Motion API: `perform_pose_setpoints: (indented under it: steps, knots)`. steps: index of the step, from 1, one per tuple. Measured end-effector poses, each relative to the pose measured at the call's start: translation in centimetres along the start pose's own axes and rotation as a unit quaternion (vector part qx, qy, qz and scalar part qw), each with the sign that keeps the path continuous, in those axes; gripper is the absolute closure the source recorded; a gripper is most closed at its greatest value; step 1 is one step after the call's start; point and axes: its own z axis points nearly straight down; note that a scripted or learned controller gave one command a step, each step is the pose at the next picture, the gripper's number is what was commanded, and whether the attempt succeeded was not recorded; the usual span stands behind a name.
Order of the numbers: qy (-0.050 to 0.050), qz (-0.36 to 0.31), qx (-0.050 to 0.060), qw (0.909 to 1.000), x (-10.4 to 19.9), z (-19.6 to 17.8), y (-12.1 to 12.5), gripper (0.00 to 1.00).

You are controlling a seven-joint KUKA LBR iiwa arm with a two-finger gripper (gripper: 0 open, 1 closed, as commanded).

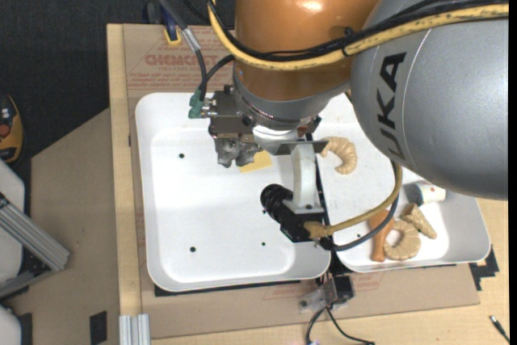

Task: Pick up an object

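Over the left bin, near its back right part, I log the gripper, low above the white floor and largely hidden under the arm's orange band; I cannot tell how it is set.

Item 1: a small yellow flat piece, lying on the left bin's floor just beside the gripper, partly covered by it. I cannot say whether the two touch.

Item 2: a pale curved object, croissant-like in shape, beside the wrist on the right, about where the two bins meet.

Item 3: a tan and white cluster of objects, in the right bin near its front edge, with an orange stick-like piece against it.

Item 4: a small white cylinder-like object, right bin, just behind that cluster.

Item 5: a yellow cable, looping from the wrist down across the seam between the bins.

Both bins rest on a brown cardboard sheet.
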Motion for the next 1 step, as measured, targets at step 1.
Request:
perform_pose_setpoints:
  steps: [1]
  knots:
    - [0.008, -0.001, -0.017, 0.9998, -0.13, -18.25, 0.01, 1.0]
